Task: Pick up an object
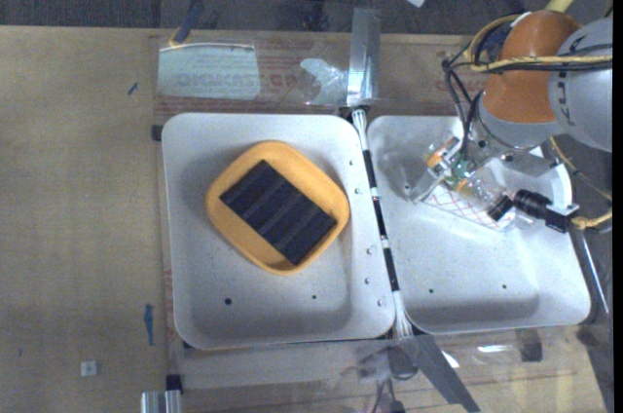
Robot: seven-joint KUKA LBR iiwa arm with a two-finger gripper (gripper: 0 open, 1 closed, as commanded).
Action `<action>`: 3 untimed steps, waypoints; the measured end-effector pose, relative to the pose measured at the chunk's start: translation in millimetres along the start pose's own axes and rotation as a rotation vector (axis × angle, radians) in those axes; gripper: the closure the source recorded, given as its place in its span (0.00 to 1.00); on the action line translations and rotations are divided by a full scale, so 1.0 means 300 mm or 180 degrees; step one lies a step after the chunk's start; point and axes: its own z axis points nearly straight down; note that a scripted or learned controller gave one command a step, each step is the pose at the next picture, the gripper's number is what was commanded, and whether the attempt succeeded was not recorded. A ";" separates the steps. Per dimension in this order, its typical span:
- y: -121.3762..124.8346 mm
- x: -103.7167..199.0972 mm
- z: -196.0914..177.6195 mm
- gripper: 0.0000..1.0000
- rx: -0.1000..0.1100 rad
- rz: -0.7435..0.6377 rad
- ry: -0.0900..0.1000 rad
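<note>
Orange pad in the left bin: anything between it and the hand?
Only the bin walls. The orange pad lies alone in the left bin; the hand is low over the right bin, near some small items. The two bins' adjoining rims run between them, so the hand would likely need to lift over.

Left bin (195,304): white, speckled, with small dark dots along its floor. Inside it, a yellow-orange pad (277,206) carrying a black panel with faint parallel stripes. Right bin (506,304): white. At its far side, a clear item with a red criss-cross pattern (465,199). Arm (545,80): grey with an orange band. Counter (68,206): tan wood tone, with small blue marks at left.
</note>
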 end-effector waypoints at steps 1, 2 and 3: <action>0.111 -0.050 0.009 0.00 0.0057 -0.0027 0.0014; 0.109 -0.051 -0.021 1.00 0.0066 -0.0028 0.0015; 0.172 0.042 -0.293 1.00 0.0001 -0.0882 0.0000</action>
